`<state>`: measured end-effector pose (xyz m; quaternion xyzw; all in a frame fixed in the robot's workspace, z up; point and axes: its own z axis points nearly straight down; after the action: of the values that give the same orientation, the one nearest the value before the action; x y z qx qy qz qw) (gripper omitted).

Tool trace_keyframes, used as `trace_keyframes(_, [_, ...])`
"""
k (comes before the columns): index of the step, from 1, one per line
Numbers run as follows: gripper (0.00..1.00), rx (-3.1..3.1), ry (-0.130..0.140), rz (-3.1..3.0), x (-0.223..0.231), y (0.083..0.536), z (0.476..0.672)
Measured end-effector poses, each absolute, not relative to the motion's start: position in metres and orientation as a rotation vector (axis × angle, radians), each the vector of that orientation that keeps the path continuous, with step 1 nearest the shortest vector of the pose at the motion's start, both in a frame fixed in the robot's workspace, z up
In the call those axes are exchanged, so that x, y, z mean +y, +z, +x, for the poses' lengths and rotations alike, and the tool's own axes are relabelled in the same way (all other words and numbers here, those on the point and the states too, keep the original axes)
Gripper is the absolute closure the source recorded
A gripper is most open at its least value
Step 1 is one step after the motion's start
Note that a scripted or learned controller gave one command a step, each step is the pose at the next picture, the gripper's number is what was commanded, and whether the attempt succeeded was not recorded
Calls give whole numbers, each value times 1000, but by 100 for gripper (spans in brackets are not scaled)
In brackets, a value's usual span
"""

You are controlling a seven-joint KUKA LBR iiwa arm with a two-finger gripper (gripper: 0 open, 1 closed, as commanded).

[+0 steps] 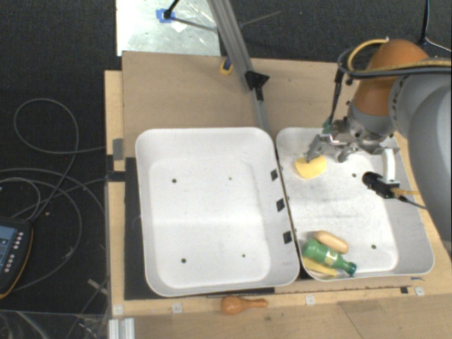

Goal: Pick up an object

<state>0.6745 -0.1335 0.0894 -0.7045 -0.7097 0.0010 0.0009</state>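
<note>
A pale yellow wedge [311, 167] lies near the back left corner of the right bin [367, 224]. My gripper [330, 151] hangs just above and to the right of it, with its two grey fingers spread apart; the left fingertip [316, 149] is right at the wedge's top edge. Nothing sits between the fingers. At the bin's front left corner lie a tan roll [330, 241], a green bottle [333, 259] and a yellow piece [316, 268], bunched together.
The left bin [205, 210] sits beside the right one, with black clips along the shared wall. A small orange-brown gourd shape [244, 304] lies on the bench in front of the bins. A slanted metal pole [236, 44] crosses the back.
</note>
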Motion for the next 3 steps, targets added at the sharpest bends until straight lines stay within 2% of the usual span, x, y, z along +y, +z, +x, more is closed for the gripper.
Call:
trace_keyframes(1, [100,-2236,-4,-2213,-134,105,677])
trace_keyframes(3, [100,-2233,-7,-2219,-136,195,677])
